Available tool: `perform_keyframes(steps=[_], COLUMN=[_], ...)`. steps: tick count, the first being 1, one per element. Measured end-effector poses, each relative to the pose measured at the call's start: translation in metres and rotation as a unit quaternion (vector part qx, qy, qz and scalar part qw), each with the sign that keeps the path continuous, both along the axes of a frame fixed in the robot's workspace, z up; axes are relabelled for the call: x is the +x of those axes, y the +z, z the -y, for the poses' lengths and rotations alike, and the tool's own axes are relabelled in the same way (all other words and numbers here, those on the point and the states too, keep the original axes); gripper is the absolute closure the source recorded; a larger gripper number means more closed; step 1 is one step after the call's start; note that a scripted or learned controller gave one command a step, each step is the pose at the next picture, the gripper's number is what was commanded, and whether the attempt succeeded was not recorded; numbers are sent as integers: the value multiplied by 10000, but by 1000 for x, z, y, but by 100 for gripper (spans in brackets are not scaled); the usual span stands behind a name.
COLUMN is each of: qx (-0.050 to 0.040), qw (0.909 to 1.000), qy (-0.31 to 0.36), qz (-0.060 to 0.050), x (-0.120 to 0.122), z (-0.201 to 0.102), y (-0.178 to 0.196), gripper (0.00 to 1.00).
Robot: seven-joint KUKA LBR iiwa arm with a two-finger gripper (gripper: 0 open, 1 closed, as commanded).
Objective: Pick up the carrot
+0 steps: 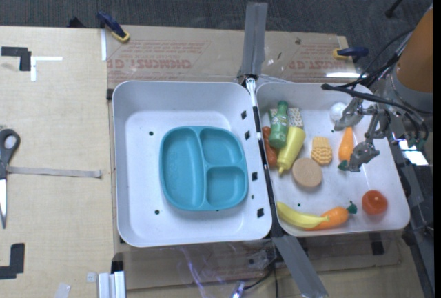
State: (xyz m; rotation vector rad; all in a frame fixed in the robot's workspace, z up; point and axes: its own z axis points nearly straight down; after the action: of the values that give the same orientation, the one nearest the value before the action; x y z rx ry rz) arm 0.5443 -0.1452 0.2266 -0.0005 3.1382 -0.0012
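Your gripper (353, 141) sits near the right bin's (396, 221) right wall, fingers spread around the upright carrot (345, 143), not pinching it; you'd want that straddle before closing.

Single fixed camera above bench (55, 152), slanted downward, both bins (131, 172) in frame.

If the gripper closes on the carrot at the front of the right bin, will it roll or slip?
The carrot looks like smooth, glossy plastic, so it may slip from the fingers. Its tapered, rounded body could roll if nudged. It lies against the banana, which may shift with it. As a toy it is probably stiff and light.
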Motion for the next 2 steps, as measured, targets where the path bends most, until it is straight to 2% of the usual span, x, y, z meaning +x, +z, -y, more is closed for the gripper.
perform_keyframes(steps=[1, 2], qx=[-4, 18], qw=[9996, 9994], qy=[298, 350], qz=[11, 33], x=[41, 44], z=[66, 60], y=[-133, -123], gripper=[0, 100])
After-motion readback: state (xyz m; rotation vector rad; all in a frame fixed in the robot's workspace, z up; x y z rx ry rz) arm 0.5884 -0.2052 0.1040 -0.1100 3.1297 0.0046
